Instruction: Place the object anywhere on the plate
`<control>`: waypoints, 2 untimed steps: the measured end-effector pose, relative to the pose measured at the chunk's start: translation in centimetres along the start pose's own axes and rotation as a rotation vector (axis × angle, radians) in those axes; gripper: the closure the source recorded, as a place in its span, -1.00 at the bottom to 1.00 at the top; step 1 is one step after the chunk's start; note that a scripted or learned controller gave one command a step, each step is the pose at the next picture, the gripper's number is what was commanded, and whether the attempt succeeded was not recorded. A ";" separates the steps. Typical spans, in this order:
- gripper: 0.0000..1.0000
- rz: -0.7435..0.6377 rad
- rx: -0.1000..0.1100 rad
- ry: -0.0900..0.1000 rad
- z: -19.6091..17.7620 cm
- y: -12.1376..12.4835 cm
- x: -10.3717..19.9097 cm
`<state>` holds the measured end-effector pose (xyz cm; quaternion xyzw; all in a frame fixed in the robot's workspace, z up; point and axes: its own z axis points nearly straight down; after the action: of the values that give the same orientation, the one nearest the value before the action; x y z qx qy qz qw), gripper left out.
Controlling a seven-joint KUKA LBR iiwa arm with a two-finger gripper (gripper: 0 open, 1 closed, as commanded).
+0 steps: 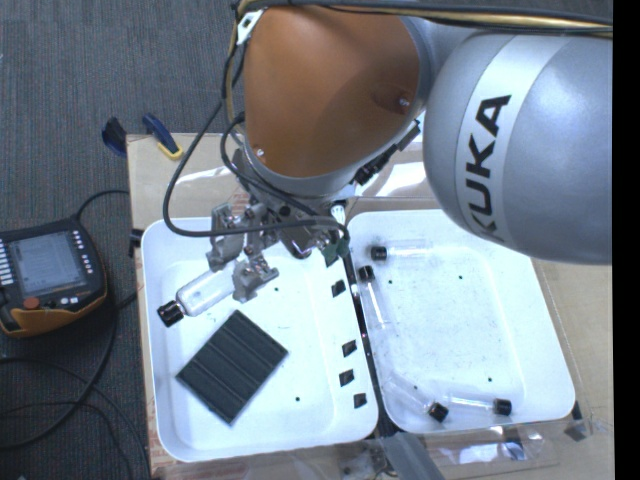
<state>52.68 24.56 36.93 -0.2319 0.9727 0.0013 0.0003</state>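
You'll find the jaws (pixel 243 264) low over the left bin (pixel 160 408), hanging under the orange band (pixel 320 78) of the arm (pixel 530 138). The fingers (pixel 250 280) stand either side of the near end of a clear tube (pixel 200 294), and the tube sits between them: call it gripped, though cables and bracket clutter the view there.

The tube runs down and left from the jaws and ends in a black cap (pixel 170 314) just beyond them. You cannot tell whether it is lifted or touching the bin floor.

Below the jaws, near the tube but apart from it, lies the plate (pixel 232 364): dark, ribbed, square, flat on the bin floor, turned corner-on.

To the right of the jaws, along the wall between the bins, you see a row of small black clips (pixel 348 349).

Farther right is the right bin (pixel 560 368), holding more clear tubes (pixel 400 253) with black caps: one near its top left, others along its left wall and bottom edge.

Well left of the jaws, off the tabletop (pixel 150 183), a pendant (pixel 45 273) rests on the carpet.
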 end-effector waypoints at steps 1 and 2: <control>1.00 -0.112 -0.001 0.005 9.4 -2.3 -4.4; 1.00 -0.371 -0.002 0.000 8.7 -4.7 -9.3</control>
<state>63.07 24.57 28.20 -0.4074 0.9133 0.0020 0.0005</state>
